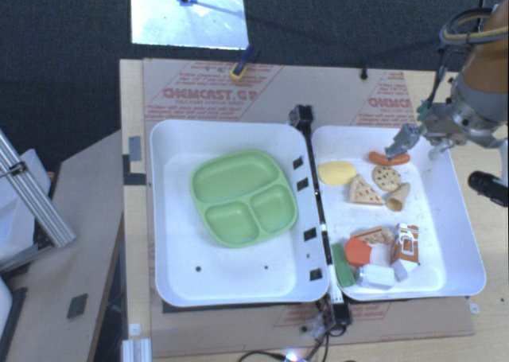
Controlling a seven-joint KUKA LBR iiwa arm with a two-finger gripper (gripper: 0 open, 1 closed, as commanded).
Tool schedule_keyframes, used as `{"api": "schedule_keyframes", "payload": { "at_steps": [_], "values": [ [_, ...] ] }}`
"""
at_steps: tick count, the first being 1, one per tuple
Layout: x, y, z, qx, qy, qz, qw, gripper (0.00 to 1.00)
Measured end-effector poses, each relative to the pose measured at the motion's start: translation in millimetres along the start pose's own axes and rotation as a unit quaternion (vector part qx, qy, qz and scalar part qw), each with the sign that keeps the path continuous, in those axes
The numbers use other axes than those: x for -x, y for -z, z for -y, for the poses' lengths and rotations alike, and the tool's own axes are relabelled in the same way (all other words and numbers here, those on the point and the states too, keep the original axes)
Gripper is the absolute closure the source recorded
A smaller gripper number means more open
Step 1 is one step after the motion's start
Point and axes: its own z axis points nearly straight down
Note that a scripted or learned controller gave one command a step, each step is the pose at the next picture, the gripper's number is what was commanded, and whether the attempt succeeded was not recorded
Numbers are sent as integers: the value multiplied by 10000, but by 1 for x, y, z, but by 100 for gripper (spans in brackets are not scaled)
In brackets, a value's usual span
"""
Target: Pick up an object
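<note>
While viewed from above, the bench: two shallow white bins are seen side by side on a cardboard sheet.
Left bin (171, 273): a green divided tray (242, 196) is held in it, lying flat near the middle.
Right bin (449, 217): a cluster of toy food items is contained.
Upper items: a red sausage (390, 159), a round cookie (386, 177), a yellow lemon-like piece (337, 172), a pizza slice (365, 192) and a cone (398, 195) are grouped close together.
Lower items: an orange-red piece (358, 252), a green piece (342, 265), a white block (377, 275) and a printed carton (406, 244) are packed near the front wall.
Gripper (400, 144): it is placed just above the red sausage, at the far side of the right bin; how far apart its tips stand cannot be told, and nothing is seen carried.
Arm: it is reached in from the right edge.
</note>
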Motion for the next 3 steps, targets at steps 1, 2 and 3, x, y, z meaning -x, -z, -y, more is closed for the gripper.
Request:
{"api": "schedule_keyframes", "payload": {
  "at_steps": [1, 2, 3],
  "values": [
    [0, 6, -2, 52, 10, 8, 10000, 0],
    [6, -53, 2, 35, -3, 4, 10000, 0],
    [5, -95, 4, 33, -3, 1, 10000, 0]
  ]
}}
